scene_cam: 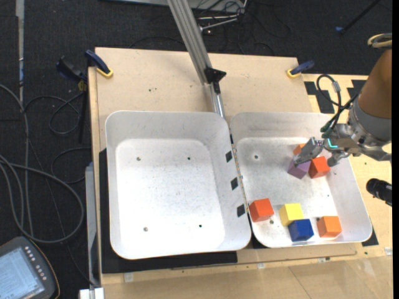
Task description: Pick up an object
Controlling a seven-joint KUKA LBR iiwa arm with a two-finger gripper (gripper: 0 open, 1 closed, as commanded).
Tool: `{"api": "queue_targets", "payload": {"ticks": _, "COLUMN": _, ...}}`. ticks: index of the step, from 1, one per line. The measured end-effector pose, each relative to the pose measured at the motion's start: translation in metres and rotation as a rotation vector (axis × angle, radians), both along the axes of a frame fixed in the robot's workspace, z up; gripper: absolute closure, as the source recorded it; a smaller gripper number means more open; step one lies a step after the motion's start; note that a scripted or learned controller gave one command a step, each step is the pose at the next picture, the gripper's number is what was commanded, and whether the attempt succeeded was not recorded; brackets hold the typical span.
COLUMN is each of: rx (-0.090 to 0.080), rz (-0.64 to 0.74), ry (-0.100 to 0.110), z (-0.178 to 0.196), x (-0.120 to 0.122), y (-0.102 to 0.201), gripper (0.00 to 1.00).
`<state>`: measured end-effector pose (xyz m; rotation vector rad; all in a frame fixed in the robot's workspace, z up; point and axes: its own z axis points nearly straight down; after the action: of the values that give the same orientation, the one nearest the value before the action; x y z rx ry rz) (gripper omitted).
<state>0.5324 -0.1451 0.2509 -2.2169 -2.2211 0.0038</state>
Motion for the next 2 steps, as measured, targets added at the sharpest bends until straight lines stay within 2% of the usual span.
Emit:
{"api": "queue_targets", "payload": {"ticks": 1, "rx": -0.001, "rz": -0.002, "ry": -0.004, "z": 0.002, "x": 0.001, "y": 0.000, "gripper": 0.00}}
{"api": "queue_targets", "payload": {"ticks": 2, "rx": 0.001, "rz": -0.002, "ry": 0.002, "z": -0.058, "x": 0.003, "y": 0.008, "gripper": 0.00}}
